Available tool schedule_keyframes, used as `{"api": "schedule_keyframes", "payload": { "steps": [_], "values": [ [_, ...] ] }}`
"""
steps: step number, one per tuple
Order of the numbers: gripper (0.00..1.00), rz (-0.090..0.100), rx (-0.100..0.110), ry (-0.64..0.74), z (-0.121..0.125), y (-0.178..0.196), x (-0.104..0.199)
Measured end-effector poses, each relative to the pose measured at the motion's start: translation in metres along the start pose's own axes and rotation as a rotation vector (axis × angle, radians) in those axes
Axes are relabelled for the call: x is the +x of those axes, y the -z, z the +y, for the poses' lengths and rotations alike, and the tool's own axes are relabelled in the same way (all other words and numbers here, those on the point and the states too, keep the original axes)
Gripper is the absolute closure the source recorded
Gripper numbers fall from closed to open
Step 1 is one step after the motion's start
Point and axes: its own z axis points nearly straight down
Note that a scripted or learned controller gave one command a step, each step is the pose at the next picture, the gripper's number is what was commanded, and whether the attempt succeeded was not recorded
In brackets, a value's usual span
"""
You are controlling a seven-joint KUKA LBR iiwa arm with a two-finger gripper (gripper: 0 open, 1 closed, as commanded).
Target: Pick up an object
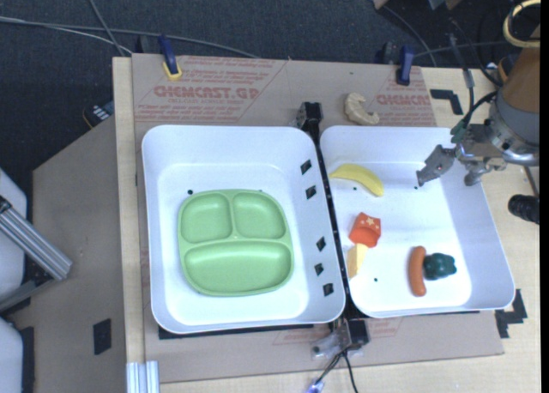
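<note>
- Over the right bin's (480, 211) far right corner we see the claw (450, 168), its two dark fingers spread apart with nothing between them.
- One finger (431, 166) points down-left above the bin's white floor; the other sits nearer the rim at the right.
- Behind the claw, the grey arm (519, 117) comes in from the right edge, an orange band at its wrist.
- Nearest to the claw, we find a banana (358, 178) lying to its left, in the far left part of the same bin.
- Nearer the camera, by the bin's left wall, a red block (366, 228) rests touching a pale yellow piece (355, 258) just below it.
- Toward the near right of that bin, a sausage (417, 270) lies with a dark green lump (440, 266) touching its right side.
- In the left bin (159, 211) we see a green plate (235, 240) with three compartments.
- On the table (257, 82) beyond the bins, a tan curved object (360, 108) lies close to the right bin's far rim.
- Two blue clamps (171, 61) grip the table's far edge.
</note>
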Motion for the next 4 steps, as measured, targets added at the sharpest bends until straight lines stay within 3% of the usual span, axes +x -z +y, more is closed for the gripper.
{"api": "schedule_keyframes", "payload": {
  "steps": [1, 4],
  "values": [
    [0.0, -0.003, -0.014, 0.003, 0.003, 0.008, 0.0],
    [0.0, -0.001, -0.011, 0.003, 0.018, -0.136, 0.0]
  ]
}}
